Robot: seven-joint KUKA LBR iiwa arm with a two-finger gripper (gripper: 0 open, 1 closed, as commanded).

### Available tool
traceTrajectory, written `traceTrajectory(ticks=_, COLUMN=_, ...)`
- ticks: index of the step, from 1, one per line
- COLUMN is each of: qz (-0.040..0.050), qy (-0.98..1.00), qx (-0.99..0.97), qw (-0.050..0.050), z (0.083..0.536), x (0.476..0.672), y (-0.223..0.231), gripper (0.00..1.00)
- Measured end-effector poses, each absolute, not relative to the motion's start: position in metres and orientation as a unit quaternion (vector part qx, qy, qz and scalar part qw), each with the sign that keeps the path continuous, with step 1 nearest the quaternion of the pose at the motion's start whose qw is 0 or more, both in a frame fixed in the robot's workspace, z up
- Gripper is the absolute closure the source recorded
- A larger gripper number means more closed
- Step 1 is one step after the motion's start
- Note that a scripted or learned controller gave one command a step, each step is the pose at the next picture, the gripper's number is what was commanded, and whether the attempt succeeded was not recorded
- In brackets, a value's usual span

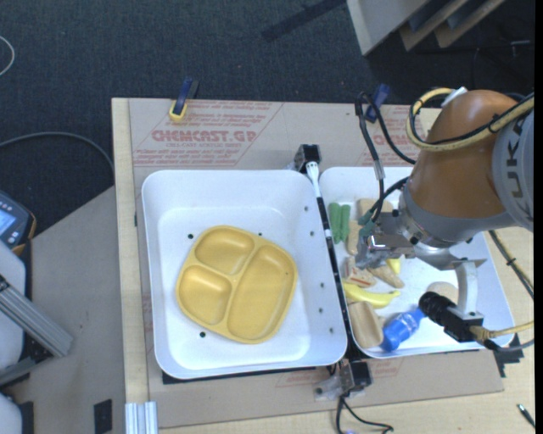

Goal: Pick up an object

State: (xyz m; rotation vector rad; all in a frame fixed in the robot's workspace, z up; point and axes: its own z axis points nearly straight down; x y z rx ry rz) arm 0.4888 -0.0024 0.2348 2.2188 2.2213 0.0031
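It was a robotics lab: bins (161, 203) clamped to a board (212, 127), cables at 1 o'clock, carpet around.

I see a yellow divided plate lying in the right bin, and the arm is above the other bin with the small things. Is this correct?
Not quite. The camera view shows the yellow divided plate in the left bin, not the right one. The rest holds: the arm is above the other bin, the right one, with the small things, among them a blue bottle and a banana.

dark grey carpet floor (76, 59) w/ cables; brown board bench (212, 136); pale furniture (407, 21) top right.
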Motion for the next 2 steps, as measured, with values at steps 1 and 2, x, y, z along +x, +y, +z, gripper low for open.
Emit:
traceTrajectory(ticks=1, qz=-0.0014, qy=0.707, qx=0.708, qw=-0.003, z=0.224, x=0.475, y=0.002, gripper=1.00)
traceTrajectory(ticks=2, qz=-0.0015, qy=0.706, qx=0.708, qw=-0.002, z=0.217, x=0.479, y=-0.008, gripper=1.00)
